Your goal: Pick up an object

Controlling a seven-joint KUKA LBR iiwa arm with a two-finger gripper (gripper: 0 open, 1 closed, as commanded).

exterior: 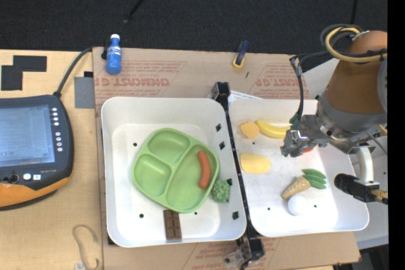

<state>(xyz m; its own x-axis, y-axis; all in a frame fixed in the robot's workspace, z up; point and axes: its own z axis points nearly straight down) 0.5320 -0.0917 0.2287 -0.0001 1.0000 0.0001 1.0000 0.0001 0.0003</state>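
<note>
I noted the bench [158, 73] was covered with printed cardboard. Two white bins sat on it side by side, touching: left bin [120, 212], right bin [345, 215]. Behind the left bin lay a blue bottle [113, 55]; a blue-and-yellow clamp [240, 54] sat at the back edge. A control tablet [31, 142] rested far left.
</note>
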